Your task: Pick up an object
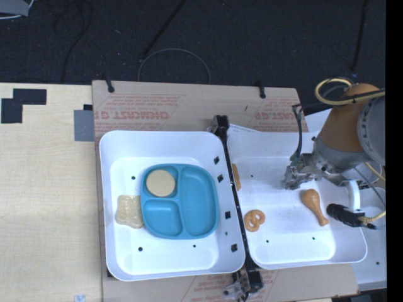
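- Tan plastic, shaped like a drumstick (pixel 313 204), is lying on the floor of the right bin (pixel 277 257); I am treating it as the nearest candidate for the pick.
- The pincer (pixel 297 177) is hovering low in the same bin, just up and left of the drumstick's fat end; nothing is sitting between its tips.
- I cannot tell whether it is spread or closed; the metal parts are blurring together.
- The drumstick's long axis is running from upper left to lower right, thin end pointing away from the pincer.
- In my judgement, the coming move is calling for a short shift toward the lower right, then a descent across that axis.
- A pretzel (pixel 254 219) is lying farther left in this bin, well apart.
- The left bin (pixel 119 168) is holding a blue tray (pixel 192 206).
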### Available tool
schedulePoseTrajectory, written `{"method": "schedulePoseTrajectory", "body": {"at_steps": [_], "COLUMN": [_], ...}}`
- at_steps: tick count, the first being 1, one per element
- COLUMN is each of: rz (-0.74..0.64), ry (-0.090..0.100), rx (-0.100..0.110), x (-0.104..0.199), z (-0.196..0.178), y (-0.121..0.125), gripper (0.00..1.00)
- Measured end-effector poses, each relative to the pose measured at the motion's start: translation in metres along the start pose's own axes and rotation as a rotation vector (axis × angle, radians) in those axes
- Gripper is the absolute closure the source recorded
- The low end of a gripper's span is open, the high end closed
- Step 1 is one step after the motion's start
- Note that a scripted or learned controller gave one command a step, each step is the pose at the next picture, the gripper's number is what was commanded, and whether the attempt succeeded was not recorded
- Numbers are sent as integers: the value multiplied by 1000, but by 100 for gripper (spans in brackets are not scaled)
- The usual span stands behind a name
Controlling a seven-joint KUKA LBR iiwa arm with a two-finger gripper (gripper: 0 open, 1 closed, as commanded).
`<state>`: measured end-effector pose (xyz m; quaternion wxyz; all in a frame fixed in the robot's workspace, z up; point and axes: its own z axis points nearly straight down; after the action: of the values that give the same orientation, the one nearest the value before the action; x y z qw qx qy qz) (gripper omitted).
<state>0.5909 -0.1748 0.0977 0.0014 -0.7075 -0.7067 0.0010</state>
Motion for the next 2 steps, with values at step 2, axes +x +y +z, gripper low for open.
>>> {"method": "schedulePoseTrajectory", "body": {"at_steps": [2], "rz": [4], "ry": [-1], "rx": [-5], "x": [-11], "z": [-89], "y": [-5], "gripper": [100]}}
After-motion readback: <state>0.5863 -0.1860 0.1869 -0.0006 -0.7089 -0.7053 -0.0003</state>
